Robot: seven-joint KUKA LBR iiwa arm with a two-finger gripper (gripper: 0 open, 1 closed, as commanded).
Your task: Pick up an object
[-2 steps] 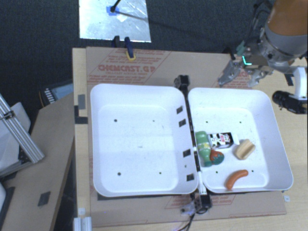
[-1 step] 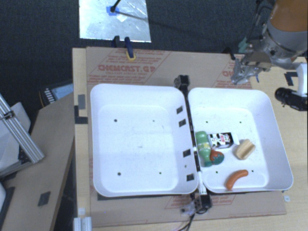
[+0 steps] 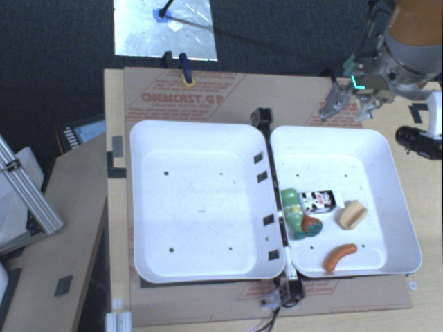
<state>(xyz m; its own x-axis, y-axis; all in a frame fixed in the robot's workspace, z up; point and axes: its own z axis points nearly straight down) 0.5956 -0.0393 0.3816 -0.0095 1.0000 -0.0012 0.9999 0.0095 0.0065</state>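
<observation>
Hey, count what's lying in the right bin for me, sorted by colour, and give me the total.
Green: 1, bottle-like item
Black and white: 1, small packet
Tan: 1, bread-like piece
Orange: 1, sausage shape
Teal and red: 1, rounded toy
Total: 5

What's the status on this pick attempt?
Gripper open, above right bin's far edge, holding nothing. Sausage, bread piece, green toy unpicked in bin. Nothing in the way.
</observation>
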